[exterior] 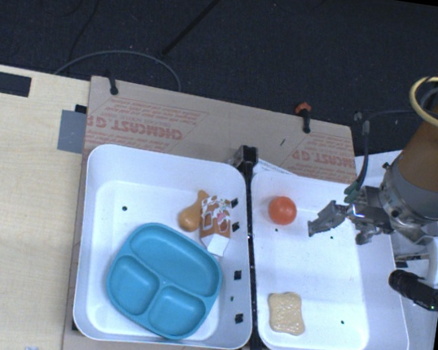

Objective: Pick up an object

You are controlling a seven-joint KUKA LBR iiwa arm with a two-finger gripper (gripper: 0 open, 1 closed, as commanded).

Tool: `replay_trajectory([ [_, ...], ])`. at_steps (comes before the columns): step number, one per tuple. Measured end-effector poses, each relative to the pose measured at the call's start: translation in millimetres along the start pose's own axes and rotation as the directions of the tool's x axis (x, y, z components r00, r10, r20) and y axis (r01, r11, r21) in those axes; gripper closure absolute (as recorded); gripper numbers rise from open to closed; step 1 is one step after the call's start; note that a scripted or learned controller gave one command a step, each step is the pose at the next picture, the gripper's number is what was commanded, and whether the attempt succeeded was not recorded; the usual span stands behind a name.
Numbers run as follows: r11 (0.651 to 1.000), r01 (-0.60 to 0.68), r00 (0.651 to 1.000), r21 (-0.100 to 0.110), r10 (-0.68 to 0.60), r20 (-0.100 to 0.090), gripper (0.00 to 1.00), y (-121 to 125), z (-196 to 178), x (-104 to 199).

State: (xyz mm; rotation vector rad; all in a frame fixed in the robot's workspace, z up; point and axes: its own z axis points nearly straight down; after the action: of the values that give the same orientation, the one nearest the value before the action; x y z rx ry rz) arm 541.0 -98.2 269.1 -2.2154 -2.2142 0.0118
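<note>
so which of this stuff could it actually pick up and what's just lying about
Belongs to the job:
- gripper, over the right bin
- orange ball, right bin
- tan bread-like piece, right bin
- blue divided tray, left bin
- brown-and-white item, left bin

Just lying about:
- cardboard sheet under the bins
- cables on the dark floor

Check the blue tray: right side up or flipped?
Right side up. The blue tray lies flat in the left bin and its three hollow compartments face the camera.
</note>
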Motion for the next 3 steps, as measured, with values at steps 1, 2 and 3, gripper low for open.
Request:
replay_trajectory([
  [1, 1.000, 0.001, 1.000, -0.011, -0.001, 0.001, 0.00, 1.7, -5.2, -0.2],
  [2, 1.000, 0.001, 1.000, -0.003, -0.001, 0.000, 0.00, 1.1, 40.3, 7.0],
  [3, 1.000, 0.000, 1.000, -0.003, 0.000, 0.000, 0.00, 1.5, 86.0, 1.6],
])
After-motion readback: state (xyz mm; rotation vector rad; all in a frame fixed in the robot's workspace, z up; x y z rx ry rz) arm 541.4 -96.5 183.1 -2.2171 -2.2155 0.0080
